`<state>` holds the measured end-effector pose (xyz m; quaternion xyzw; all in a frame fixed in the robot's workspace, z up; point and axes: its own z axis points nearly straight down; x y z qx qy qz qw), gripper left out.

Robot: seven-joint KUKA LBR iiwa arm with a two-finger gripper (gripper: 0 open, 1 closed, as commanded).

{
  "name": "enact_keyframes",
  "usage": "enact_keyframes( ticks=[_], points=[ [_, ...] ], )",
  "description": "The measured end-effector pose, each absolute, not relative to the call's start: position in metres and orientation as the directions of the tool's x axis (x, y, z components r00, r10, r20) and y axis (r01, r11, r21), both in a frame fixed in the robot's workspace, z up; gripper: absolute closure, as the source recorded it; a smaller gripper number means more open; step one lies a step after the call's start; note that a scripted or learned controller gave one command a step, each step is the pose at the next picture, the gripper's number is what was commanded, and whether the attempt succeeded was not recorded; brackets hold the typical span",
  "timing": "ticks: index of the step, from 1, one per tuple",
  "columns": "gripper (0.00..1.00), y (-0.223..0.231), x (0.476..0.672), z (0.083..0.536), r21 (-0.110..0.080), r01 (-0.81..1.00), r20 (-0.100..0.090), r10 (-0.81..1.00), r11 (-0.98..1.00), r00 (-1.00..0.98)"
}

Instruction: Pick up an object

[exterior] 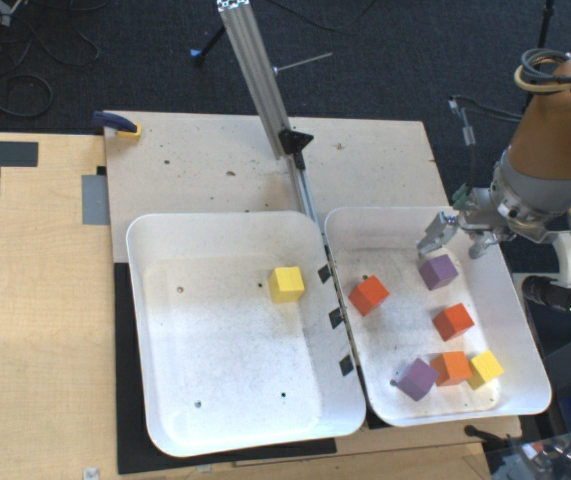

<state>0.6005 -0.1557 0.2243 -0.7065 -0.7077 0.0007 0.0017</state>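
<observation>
My gripper [453, 247] hangs over the far part of the right bin [525, 318], its two fingers spread open with nothing between them. A purple cube [438, 270] lies just in front of the fingertips on the bin floor. The same bin also holds a red-orange cube [368, 294], a red cube [453, 320], and near the front a second purple cube [417, 378], an orange cube [452, 367] and a yellow cube [485, 368] packed together. In the left bin [155, 298], a lone yellow cube [287, 283] rests near its right wall.
A slanted aluminium bar [255, 63] rises from the bench behind the bins, ending at a black bracket [293, 143]. A blue and yellow clamp [117, 124] sits at the bench's far left corner. Black clips [333, 316] join the two bins.
</observation>
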Motion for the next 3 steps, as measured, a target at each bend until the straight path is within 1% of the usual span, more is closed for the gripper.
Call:
enact_keyframes(
  ticks=[1,2,3],
  points=[
    [0.0,-0.156,0.6,0.224,-0.003,1.0,0.001,1.0,0.001,-0.001],
    [0.0,-0.153,0.608,0.176,-0.008,1.0,0.001,1.0,0.003,-0.003],
    [0.0,-0.151,0.604,0.132,-0.008,1.0,0.002,1.0,0.001,-0.001]
  ],
)
